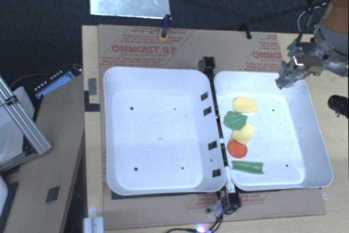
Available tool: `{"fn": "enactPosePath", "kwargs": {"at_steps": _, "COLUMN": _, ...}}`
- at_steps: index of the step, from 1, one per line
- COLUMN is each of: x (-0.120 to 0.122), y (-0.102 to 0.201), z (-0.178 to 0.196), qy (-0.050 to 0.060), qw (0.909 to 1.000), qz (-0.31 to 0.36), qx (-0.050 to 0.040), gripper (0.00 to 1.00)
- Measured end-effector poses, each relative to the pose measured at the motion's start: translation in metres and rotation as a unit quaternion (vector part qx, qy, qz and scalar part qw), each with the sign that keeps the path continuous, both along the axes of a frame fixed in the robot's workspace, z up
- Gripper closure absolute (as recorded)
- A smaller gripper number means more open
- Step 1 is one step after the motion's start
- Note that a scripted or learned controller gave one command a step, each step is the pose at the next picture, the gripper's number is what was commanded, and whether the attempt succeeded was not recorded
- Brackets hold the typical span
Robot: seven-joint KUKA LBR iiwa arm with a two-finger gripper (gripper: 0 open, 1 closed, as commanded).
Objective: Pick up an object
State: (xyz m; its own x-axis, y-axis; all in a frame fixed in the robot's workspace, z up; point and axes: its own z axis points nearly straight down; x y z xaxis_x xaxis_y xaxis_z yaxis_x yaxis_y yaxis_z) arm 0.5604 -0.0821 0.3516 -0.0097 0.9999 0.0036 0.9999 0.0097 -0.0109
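The arm's gripper (286, 78) hangs above the far right corner of the right bin (305, 133), near its rim, well apart from the objects. Whether the jaws are spread or pressed together cannot be told; nothing is seen between them.

5 small objects lie in a line down the left side of the right bin, close to the divider between the 2 bins: a yellow piece (245, 105) at the top, a dark green leafy piece (234, 119) touching a second yellow piece (245, 132), an orange-red piece (237, 148) just below, and a long green piece (247, 167) lying flat nearest the front rim.

The step in hand looks like the approach, with no grasp made. The next move calls for travelling left and down over 1 chosen object. The top yellow piece sits nearest and has open bin floor on its right. The left bin (158, 128) and the tabletop (256, 43) beyond give free room.
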Motion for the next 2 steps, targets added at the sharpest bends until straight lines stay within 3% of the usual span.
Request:
{"fn": "enactPosePath", "kwargs": {"at_steps": 1, "x": 0.026, "y": 0.073, "z": 0.037, "qy": -0.009, "qw": 1.0000, "qz": 0.001, "qx": -0.0009, "gripper": 1.00}}
{"fn": "enactPosePath", "kwargs": {"at_steps": 2, "x": 0.026, "y": 0.153, "z": -0.037, "qy": -0.003, "qw": 1.0000, "qz": 0.001, "qx": -0.0005, "gripper": 1.00}}
